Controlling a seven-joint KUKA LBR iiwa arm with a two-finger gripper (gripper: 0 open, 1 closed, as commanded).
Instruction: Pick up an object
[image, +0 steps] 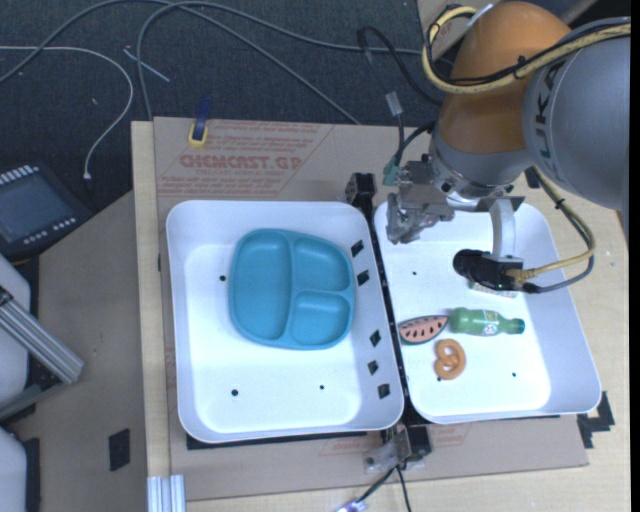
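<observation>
In the right bin (560, 385) lie three small things: a watermelon slice (423, 328), a green bottle (483, 322) on its side, and a brown pretzel (450, 358) just below them. My gripper (404, 226) hangs over the bin's upper left corner, close to the divide between the bins. It is well above the three objects and apart from them, and I see nothing held in it. The grey arm with its orange band (500, 60) comes in from the upper right.
The left bin (200, 390) holds a blue divided plate (292, 288). A black fitting with a yellow cable (487, 268) hangs from the arm over the right bin. Black clips (372, 330) line the divide. Cables run across the dark floor at the back.
</observation>
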